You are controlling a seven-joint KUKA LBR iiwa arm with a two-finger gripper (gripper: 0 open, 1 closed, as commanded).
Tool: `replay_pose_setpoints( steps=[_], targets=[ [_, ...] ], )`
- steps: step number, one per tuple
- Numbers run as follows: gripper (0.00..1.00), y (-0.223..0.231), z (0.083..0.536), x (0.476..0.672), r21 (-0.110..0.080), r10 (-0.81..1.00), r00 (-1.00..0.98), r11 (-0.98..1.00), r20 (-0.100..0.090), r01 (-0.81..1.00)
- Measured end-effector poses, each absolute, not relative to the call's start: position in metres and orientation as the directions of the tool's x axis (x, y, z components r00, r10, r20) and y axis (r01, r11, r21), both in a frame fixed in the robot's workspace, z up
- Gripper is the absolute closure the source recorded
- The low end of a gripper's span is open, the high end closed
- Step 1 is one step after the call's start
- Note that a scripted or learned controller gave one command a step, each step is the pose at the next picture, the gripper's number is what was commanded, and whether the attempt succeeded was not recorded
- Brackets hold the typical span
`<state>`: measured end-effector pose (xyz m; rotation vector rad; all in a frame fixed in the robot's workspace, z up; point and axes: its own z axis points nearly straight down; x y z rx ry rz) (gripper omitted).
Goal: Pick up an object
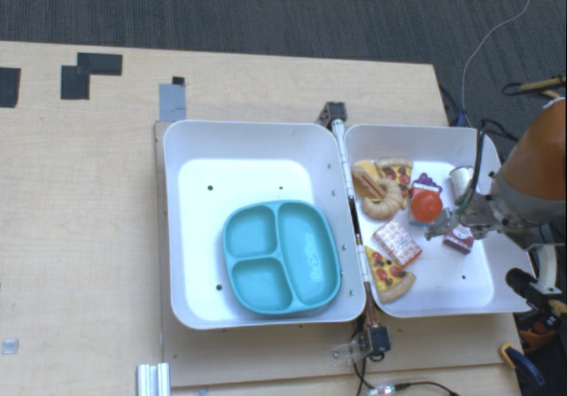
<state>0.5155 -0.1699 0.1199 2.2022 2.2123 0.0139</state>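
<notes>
The right white bin (478, 297) holds several toy foods. A red tomato (426, 205) lies near the middle, with a purple piece (427, 182) just behind it. At the back left are a pizza slice (395, 174) and a tan pastry (376, 193). A pink-and-white box (397, 243) and a second pizza slice (388, 273) lie toward the front left. My gripper (450, 226) hangs low over the bin, just right of the tomato. A small dark maroon item (459, 243) sits directly at its tip; whether it is gripped cannot be made out.
The left white bin (190, 208) holds a blue three-compartment tray (282, 256). The arm's grey body and orange band (536, 164) cover the right bin's right rim. A silver object (460, 180) lies by the arm. Cables run along the bench's right and front edges.
</notes>
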Motion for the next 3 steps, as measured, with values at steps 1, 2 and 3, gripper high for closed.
replay_pose_setpoints(
  steps=[1,2,3],
  targets=[
    [1.0,-0.169,0.131,0.517,0.024,1.0,-0.006,0.006,-0.008,1.0],
    [0.0,-0.169,0.131,0.517,0.024,1.0,-0.007,0.007,-0.008,1.0],
    [0.0,-0.137,0.093,0.507,0.025,1.0,-0.001,0.001,-0.013,1.0]
  ],
)
